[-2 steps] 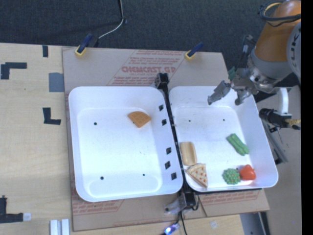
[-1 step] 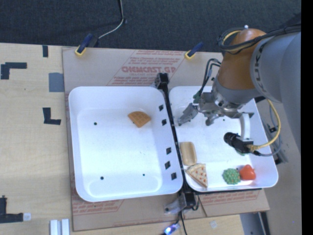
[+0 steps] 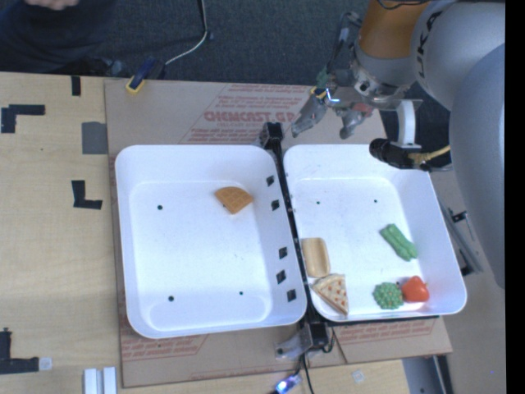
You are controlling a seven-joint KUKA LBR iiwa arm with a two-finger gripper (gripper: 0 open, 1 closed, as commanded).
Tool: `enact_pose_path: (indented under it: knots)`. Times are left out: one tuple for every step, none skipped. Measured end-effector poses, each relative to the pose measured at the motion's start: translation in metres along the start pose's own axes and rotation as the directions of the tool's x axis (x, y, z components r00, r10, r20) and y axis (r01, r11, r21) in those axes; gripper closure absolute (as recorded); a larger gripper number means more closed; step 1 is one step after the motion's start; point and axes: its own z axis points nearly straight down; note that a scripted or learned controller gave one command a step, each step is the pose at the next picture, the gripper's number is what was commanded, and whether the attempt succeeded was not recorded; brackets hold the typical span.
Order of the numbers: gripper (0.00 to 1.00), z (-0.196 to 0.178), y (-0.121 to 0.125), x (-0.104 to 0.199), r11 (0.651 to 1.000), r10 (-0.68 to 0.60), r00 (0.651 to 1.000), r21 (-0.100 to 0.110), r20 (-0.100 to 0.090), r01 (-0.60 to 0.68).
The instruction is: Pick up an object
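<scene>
- Nearest the camera, at the right white plastic bin's point(image 3: 426, 189) front edge, lie a tan triangular toy sandwich point(image 3: 332, 293), a bumpy green toy broccoli point(image 3: 388, 295) and a red toy tomato point(image 3: 416, 289), the last two touching.
- Just behind the sandwich a pale beige toy bread slice point(image 3: 316, 257) rests against the bin's left wall.
- A green oblong toy vegetable point(image 3: 399, 241) lies tilted near the right wall (well apart from the bread).
- In the left white plastic bin point(image 3: 131, 220) a small orange-brown toy wedge point(image 3: 234, 199) sits alone toward the back.
- Both bins rest on a brown cardboard sheet point(image 3: 230, 113) on the wooden worktop point(image 3: 49, 245).
- Farthest back, my pincer point(image 3: 332, 121) hangs above the cardboard beyond the right bin's rear rim, fingers spread apart with nothing between them.
- A thin cable point(image 3: 184, 52) runs to a yellow clip point(image 3: 138, 80) at the cardboard's far left corner.
</scene>
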Motion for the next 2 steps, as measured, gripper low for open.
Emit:
enact_pose_path:
  knots:
    - [0.00,0.0730,-0.0362,0.0608,1.000,0.001,1.000,0.023,-0.002,-0.001]
    - [0.00,0.0687,-0.0339,0.0569,1.000,0.005,1.000,0.016,0.000,-0.005]
